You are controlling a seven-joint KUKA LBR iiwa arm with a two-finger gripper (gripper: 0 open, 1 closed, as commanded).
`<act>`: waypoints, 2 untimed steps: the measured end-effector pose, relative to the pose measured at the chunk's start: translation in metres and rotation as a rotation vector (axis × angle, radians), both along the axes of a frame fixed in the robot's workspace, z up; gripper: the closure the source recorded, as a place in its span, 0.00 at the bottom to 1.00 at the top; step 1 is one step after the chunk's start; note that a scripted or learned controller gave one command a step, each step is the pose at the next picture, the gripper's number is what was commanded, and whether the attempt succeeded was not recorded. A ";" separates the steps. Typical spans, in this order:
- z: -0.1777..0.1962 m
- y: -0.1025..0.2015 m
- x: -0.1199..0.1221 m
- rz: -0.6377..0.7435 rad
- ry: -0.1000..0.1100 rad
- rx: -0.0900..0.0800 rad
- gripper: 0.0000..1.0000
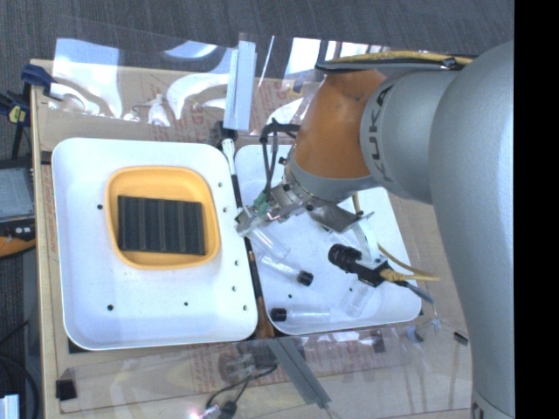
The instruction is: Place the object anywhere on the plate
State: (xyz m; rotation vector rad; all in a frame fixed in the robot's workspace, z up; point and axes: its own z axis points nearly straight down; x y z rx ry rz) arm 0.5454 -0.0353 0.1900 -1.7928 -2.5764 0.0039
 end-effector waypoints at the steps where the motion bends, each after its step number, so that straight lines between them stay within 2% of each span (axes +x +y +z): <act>1: 0.005 0.029 0.028 0.077 -0.002 0.001 1.00; 2: 0.005 0.029 0.028 0.077 -0.002 0.000 0.00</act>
